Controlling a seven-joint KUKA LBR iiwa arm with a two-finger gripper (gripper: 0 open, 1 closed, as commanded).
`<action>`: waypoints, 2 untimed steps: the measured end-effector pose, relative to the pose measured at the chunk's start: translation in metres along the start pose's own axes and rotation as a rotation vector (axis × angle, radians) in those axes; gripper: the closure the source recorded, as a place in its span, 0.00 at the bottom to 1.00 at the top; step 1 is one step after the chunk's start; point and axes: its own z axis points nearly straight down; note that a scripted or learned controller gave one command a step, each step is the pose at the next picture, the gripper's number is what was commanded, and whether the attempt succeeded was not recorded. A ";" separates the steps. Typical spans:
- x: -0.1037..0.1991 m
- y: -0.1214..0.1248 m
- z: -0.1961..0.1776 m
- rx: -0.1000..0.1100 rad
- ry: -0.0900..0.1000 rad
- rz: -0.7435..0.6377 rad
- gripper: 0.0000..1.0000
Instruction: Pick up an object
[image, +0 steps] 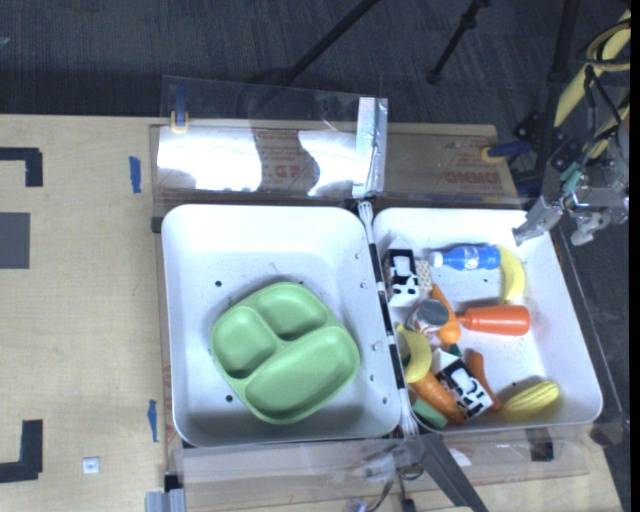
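Camera view shows the end effector (535, 222) at the upper right corner of the right bin (578, 330), above its rim; whether it is apart or together cannot be told. Inside that bin lie a blue bottle (468, 258), a banana (513, 275), an orange carrot (492, 320) and a lemon (530, 398). A green divided plate (285, 350) sits in the left bin (200, 250).

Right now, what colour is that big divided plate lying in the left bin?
Light green, seen clearly in the camera view: the divided plastic plate has three compartments.
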 end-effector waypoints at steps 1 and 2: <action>-0.046 0.004 0.101 0.000 0.000 0.031 0.00; -0.044 0.027 0.142 -0.027 -0.007 -0.003 0.00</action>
